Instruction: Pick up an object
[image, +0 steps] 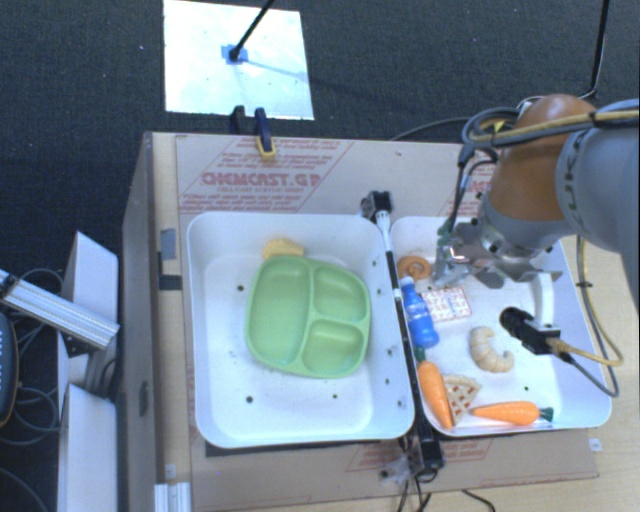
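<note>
Over the right bin (590, 400) the gripper (452, 252) hangs by a donut (413, 267) — whether it grips anything, I cannot tell.

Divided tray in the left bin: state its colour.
Light green tray, plain to see in the camera view.

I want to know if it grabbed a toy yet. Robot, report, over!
Gripper low over right bin. Holds nothing visible. Donut and blue bottle close by.
</note>
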